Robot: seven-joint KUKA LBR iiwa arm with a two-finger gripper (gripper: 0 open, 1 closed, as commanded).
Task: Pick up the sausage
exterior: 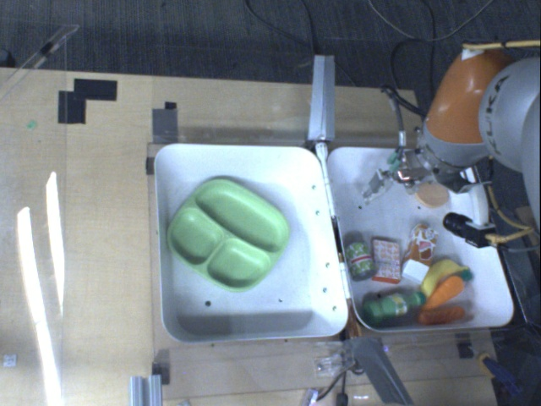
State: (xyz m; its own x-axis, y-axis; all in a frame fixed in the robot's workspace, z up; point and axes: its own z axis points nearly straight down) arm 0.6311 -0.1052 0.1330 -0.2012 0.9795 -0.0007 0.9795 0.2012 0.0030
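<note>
The sausage [442,315], a short reddish-brown link, lies at the front of the right bin [355,167], just below a carrot. My gripper [382,178] hangs over the back of the same bin, well behind the sausage and to its left. Its fingers [372,188] stand open with nothing between them. The grey arm with its orange band [461,100] reaches in from the right.
Around the sausage sit an orange carrot [450,290], a banana [439,272], a green bottle [393,305], a green can [360,259], a small carton [386,259] and a tan disc [433,195]. A green divided tray [228,233] lies in the left bin [177,311].
</note>
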